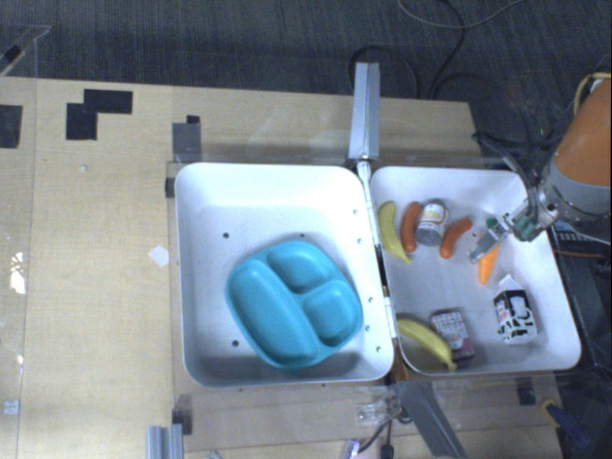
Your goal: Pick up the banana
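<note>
Two-finger gripper (490, 237) over small orange carrot (488, 266), grip state indeterminate; curved yellow banana (425, 342) at 7 o'clock; wrong-item risk.

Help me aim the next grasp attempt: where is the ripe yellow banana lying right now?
The yellow banana lies in the right bin, at its near-left corner, touching the small dark packet on its right; a greener banana lies farther back along the bin's left wall.
</note>
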You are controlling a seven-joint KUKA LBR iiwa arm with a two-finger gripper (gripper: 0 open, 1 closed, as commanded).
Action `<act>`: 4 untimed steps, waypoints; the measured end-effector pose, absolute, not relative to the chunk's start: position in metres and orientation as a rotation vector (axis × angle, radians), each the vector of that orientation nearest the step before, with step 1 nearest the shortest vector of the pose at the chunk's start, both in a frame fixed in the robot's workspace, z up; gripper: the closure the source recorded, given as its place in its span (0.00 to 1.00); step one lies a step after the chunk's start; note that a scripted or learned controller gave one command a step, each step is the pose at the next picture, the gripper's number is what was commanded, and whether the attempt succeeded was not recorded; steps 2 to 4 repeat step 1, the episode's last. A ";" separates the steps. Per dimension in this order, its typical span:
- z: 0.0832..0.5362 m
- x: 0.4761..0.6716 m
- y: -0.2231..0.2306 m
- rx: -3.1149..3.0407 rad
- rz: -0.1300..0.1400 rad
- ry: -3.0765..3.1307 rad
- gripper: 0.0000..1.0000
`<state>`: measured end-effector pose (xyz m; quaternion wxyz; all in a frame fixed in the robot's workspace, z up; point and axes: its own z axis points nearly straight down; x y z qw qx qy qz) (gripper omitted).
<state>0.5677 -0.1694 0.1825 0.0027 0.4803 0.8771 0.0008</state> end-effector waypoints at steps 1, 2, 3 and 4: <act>0.153 0.488 -0.167 1.690 0.001 2.647 0.00; 0.153 0.488 -0.167 1.690 0.001 2.647 0.00; 0.153 0.488 -0.167 1.690 0.001 2.647 0.00; 0.153 0.488 -0.167 1.690 0.001 2.647 0.00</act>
